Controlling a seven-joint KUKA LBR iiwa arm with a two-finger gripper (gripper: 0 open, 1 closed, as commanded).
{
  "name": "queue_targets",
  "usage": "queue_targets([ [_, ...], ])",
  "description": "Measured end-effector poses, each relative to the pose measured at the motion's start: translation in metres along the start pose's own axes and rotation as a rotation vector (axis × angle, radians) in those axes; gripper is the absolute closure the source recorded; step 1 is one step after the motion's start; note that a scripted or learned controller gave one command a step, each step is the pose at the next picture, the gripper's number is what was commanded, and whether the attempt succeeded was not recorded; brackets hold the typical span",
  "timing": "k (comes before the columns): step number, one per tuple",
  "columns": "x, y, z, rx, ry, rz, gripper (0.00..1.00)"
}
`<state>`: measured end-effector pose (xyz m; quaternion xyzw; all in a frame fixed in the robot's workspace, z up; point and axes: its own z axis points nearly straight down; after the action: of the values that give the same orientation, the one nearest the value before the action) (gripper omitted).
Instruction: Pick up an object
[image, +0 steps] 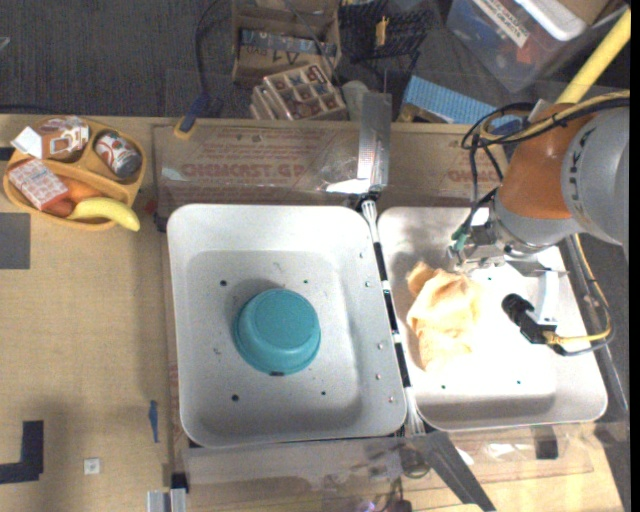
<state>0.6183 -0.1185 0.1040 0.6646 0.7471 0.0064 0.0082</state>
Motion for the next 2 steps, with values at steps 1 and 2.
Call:
queue_targets([
  [1, 0.0, 0.0, 0.0, 0.0, 0.0, 0.0, 0.0],
  [2, 0.012, 0.001, 0.011, 0.007, 0.0, -0.092, 0.0],
])
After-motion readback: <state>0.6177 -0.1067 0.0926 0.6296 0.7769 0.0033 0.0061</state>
